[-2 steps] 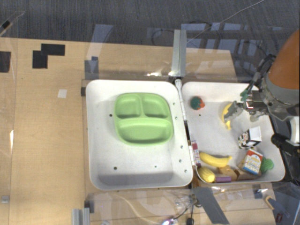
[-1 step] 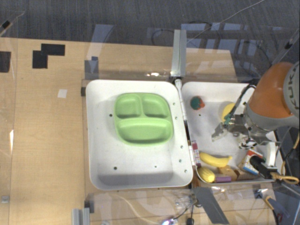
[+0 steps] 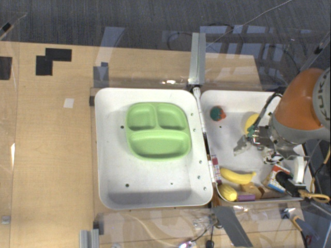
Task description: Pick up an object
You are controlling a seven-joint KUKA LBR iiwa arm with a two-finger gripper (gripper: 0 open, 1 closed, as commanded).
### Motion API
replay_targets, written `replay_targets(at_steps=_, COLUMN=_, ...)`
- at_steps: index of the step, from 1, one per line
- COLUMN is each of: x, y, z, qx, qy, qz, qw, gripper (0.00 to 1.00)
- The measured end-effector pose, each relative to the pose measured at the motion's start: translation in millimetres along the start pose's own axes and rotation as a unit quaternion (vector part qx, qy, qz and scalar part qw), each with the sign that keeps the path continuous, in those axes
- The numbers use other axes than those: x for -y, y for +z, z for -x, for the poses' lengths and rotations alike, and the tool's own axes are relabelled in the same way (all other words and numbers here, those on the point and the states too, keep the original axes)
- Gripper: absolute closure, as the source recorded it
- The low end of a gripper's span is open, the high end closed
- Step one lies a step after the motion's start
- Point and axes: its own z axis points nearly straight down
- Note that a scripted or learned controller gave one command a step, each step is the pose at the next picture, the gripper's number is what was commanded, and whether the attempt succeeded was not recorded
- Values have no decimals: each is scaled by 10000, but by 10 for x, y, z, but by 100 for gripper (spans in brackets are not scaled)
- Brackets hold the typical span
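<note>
Dark grey carpet (image 3: pixel 129 9) runs along the far side of a pale wooden bench (image 3: pixel 46 138), seen from above, where two shallow white plastic bins sit side by side under a fixed camera. A green moulded plastic tray with three compartments (image 3: pixel 157 129) lies flat near the middle of the left bin (image 3: pixel 111 185), two small sections on its far side and one wide section nearer the camera. Black rectangular markers (image 3: pixel 51 60) are stuck to the bench top to the left of the bins.

Reaching in from the right, the grey arm with its orange band (image 3: pixel 300 105) hangs over the right bin (image 3: pixel 230 99), its two-finger gripper (image 3: pixel 242 146) low above the white floor near the bin's centre. Whether the gripper is spread or closed cannot be told from this angle, and no object is seen between its tips.

A small round red-and-green toy (image 3: pixel 217 113) rests alone toward the far left corner of the right bin, well apart from the gripper. A yellow object (image 3: pixel 251 122) shows partly just behind the wrist. Along the near wall lie a yellow plastic banana (image 3: pixel 238 176) and, touching the wall below it, a yellow rounded piece (image 3: pixel 228 192), beside a cluster of mixed small items (image 3: pixel 276 182) in the near right corner.
</note>
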Motion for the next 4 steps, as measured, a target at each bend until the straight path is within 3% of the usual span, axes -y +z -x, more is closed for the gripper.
replay_targets(at_steps=1, x=294, y=102, z=385, qx=2, qy=-23, qz=7, qw=10000, gripper=0)
replay_targets(at_steps=2, x=-360, y=437, z=479, qx=4, qy=-483, qz=58, qw=9988, gripper=0)
replay_targets(at_steps=3, x=-1265, y=463, z=318, qx=-17, qy=-473, qz=-38, qw=9989, gripper=0)
replay_targets(at_steps=4, x=-1315, y=318, z=295, qx=2, qy=-518, qz=55, qw=9986, gripper=100)
